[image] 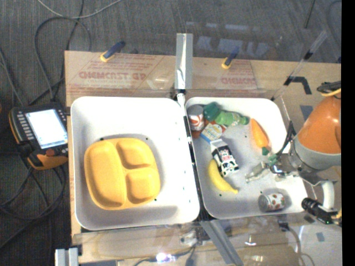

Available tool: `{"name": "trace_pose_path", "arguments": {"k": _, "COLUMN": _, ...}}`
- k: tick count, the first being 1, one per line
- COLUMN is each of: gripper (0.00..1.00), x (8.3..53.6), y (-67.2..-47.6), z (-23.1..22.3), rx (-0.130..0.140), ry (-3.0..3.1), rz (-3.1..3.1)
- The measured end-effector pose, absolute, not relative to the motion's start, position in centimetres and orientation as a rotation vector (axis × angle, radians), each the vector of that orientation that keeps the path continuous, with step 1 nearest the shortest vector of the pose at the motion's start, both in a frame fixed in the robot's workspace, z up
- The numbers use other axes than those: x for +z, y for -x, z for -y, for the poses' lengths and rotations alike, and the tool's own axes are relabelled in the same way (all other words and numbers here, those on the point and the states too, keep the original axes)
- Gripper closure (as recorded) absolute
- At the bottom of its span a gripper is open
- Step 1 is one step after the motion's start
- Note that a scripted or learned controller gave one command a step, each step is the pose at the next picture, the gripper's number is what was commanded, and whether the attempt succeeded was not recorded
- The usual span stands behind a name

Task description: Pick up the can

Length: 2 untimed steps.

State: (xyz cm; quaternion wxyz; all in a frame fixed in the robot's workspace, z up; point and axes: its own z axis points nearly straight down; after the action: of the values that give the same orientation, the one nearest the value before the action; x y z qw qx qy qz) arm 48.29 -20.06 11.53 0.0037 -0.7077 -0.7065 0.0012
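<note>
Can [273,200] — lying on its side, patterned label, grey end.

I'm looking down on a robot lab or test cell, not a home or kitchen. The two white bins [188,148] sit on a bench topped with printed cardboard [127,73], held by clamps [112,50] at its far edge. Left of the bins a control pendant [41,129] with a lit screen lies on grey carpet [55,15], and loose cables [61,10] trail beyond the bench. The grey and orange arm [321,134] leans in from the bins' right.
</note>
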Motion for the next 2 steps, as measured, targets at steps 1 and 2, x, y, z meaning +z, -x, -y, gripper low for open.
{"name": "trace_pose_path", "arguments": {"k": 1, "gripper": 0.00, "x": 14.0, "y": -48.4, "z": 21.8, "rx": 0.003, "ry": 2.295, "rz": 2.136}}
{"name": "trace_pose_path", "arguments": {"k": 2, "gripper": 0.00, "x": 9.0, "y": -48.6, "z": 18.2, "rx": -0.001, "ry": 2.311, "rz": 2.143}}
